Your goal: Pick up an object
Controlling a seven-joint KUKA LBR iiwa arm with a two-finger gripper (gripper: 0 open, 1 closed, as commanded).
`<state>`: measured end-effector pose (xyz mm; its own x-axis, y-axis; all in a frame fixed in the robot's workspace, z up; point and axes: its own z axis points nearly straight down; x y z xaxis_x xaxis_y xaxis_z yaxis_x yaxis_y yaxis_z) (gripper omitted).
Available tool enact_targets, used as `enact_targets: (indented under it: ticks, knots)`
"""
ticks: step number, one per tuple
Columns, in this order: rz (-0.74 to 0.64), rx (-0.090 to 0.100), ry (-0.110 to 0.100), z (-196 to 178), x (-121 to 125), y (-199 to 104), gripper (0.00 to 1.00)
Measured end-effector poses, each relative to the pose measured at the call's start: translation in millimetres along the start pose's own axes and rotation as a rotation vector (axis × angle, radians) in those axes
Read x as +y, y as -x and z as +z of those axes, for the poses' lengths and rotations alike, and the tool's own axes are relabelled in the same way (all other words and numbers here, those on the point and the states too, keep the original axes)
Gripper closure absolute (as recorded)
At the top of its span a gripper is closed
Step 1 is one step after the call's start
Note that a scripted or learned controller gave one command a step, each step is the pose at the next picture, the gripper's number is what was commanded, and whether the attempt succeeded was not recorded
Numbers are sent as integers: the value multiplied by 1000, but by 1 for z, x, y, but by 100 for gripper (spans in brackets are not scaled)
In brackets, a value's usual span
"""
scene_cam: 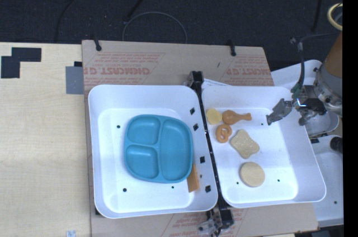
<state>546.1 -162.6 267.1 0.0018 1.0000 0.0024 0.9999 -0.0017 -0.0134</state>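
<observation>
Lying flat in right bin (pixel 302 174): pale round cookie (pixel 252 174), tan bread slice (pixel 245 143)

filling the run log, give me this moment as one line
phase: approach | gripper: over right bin, holds nothing | nearest: drumstick | left bin: blue plate

Red printed lettering is showing on the brown cardboard sheet (pixel 168 65) lying under the 2 white bins. The words are appearing upside down from this camera, repeating in rows along the far strip and again at the near edge. They are too blurred to be read with confidence.
</observation>
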Motion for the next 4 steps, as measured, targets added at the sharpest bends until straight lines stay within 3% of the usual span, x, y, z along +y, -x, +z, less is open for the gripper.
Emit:
enact_targets:
  ticks: [1,3,4]
  knots:
    - [-2,-3,12,-6,2,0,0]
    - [-1,0,6,100,-13,1,0]
    - [-1,0,6,160,-6,5,0]
